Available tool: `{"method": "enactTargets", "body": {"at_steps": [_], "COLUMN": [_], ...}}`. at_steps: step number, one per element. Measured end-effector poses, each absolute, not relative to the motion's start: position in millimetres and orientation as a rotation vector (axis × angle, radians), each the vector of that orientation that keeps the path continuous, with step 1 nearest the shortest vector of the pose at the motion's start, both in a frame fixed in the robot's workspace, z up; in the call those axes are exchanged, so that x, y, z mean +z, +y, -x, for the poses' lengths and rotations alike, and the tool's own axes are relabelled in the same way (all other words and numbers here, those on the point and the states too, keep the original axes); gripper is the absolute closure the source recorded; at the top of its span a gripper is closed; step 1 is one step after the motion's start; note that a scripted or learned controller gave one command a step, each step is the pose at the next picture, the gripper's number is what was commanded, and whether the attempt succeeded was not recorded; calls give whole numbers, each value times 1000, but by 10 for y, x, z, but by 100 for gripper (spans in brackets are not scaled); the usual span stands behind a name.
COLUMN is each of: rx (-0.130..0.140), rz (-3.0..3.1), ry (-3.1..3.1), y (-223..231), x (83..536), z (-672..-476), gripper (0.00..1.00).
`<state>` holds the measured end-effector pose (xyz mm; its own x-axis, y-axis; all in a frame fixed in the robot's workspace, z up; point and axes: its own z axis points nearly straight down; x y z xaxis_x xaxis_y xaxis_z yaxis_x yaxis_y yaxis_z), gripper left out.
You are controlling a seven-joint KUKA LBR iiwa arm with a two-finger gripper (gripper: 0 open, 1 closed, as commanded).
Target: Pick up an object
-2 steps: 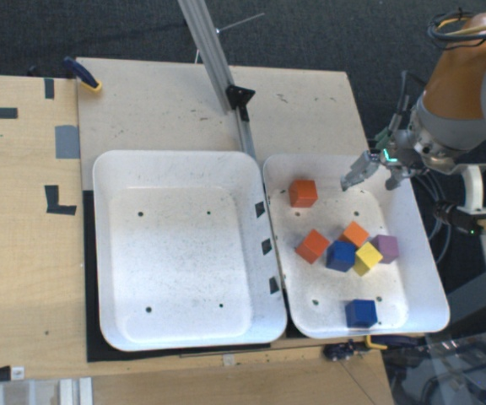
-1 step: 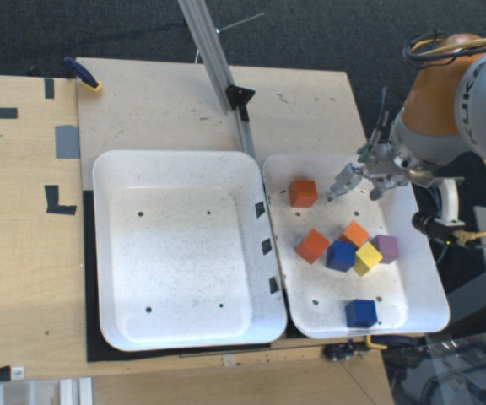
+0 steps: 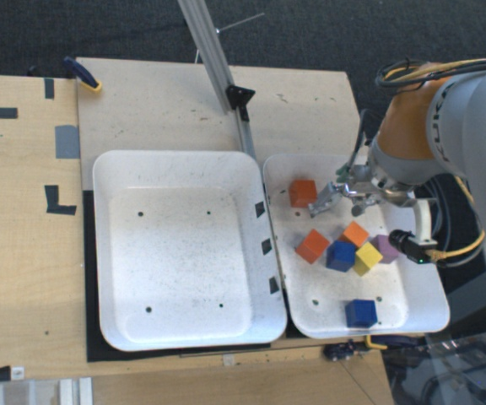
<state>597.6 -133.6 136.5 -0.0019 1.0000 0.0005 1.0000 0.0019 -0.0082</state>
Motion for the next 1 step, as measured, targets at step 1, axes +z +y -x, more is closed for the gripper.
{"method": "enactTargets", "body": {"at_steps": [1], "rx": [7], "rz": [2217], "ry": [-2221], "y": [-1328], "x": [885], "z": [-5962], "gripper": [0]}}
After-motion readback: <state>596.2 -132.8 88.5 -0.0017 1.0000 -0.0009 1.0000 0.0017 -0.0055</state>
